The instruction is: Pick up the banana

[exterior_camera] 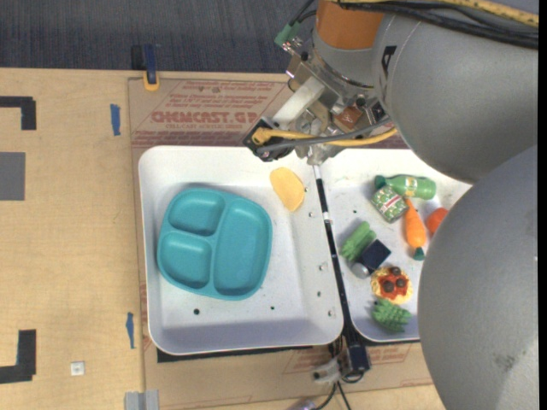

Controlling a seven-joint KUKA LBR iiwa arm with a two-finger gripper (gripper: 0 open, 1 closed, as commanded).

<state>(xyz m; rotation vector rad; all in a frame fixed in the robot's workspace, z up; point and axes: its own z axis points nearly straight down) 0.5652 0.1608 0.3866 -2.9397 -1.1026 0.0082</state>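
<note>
Nearest, in the right bin (pixel 359 330): a knobbly green toy (pixel 391 316) by the front wall, then a round yellow piece topped with dark dots (pixel 392 284). Just past that, a dark blue block (pixel 373 253) touching a ridged green piece (pixel 356 240). Farther along the same bin, an orange carrot (pixel 414 227) beside something red (pixel 434 219), partly hidden under the grey arm (pixel 479 101). Beyond these, a green-and-white box (pixel 389 202) and a green bottle (pixel 406 184) lying on its side.

In the left bin (pixel 171 331), a teal three-part plate (pixel 215 242), flat near the middle. Past the plate, toward that bin's far right corner, the banana (pixel 288 188): lying on the white floor, just beside the wall shared with the right bin, apart from the plate, not in any grasp.

Just beyond the banana, over the far end of that shared wall, the hand (pixel 314 148); spread or pressed together, cannot tell.

Farthest, on the desk (pixel 68 229) behind both bins, a brown sheet with red lettering (pixel 205 114).
</note>
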